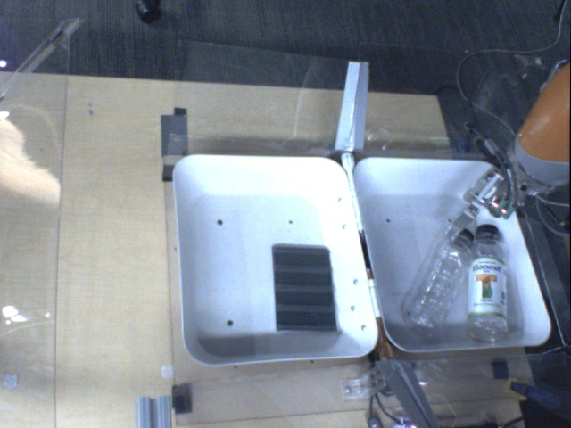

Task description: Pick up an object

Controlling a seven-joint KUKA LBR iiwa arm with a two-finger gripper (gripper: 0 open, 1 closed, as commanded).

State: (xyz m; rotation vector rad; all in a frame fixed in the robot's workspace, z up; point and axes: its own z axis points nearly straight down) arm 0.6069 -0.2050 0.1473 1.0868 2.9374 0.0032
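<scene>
right bin, near side: two clear bottles lie side by side
ribbed bottle: i see it lying at a slant, cap up toward the claw, base toward the bin's near edge
labelled bottle: dark cap, white label with green and orange print, lying just beside the ribbed one on its right
claw: sits just above the two caps at the right bin's far right; whether it is clenched or released i cannot tell
arm: orange band visible at the right edge
right bin: white, shallow
left bin: holds a dark ribbed block near its front
counter: pale wood, carrying both bins
</scene>
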